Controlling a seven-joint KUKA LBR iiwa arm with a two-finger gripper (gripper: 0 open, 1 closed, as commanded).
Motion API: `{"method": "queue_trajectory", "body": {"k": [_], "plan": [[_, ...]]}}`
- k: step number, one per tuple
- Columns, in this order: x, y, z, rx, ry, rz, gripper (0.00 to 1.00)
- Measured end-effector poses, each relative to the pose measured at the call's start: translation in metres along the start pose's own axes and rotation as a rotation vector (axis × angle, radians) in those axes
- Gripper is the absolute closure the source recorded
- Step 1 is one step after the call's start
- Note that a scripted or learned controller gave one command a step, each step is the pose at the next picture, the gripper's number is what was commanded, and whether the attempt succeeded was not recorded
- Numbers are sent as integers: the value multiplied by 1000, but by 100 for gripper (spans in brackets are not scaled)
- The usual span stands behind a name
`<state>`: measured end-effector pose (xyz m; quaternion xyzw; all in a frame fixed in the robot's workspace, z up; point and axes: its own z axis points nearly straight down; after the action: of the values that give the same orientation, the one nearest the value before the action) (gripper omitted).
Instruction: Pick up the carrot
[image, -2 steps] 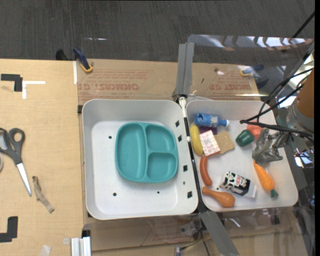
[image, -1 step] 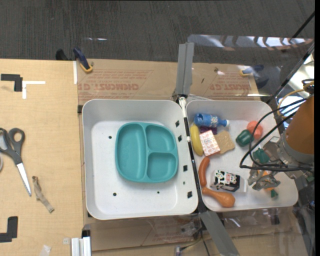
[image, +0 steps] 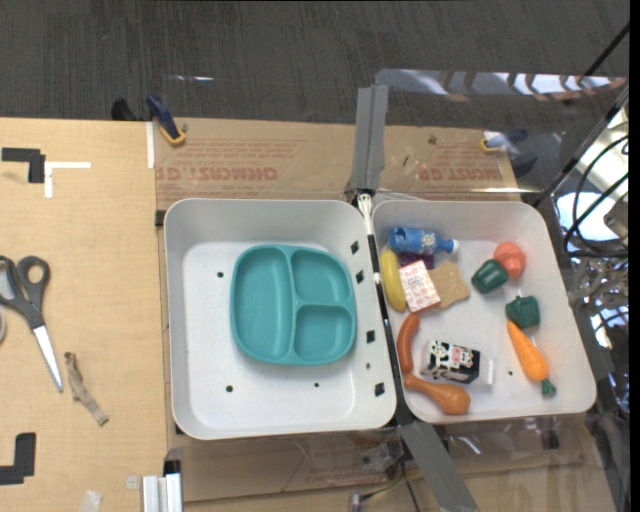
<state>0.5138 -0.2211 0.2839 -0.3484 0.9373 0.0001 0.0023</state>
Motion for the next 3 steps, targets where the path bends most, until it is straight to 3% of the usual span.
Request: {"method": "queue_trajectory", "body": {"k": [1, 2, 3], "plan": [[1, 1, -24, -1, -1, -456, 100], [7, 6, -82, -3, -2, -843, 100], [14, 13, -14, -6, -2, -1223, 100]]}}
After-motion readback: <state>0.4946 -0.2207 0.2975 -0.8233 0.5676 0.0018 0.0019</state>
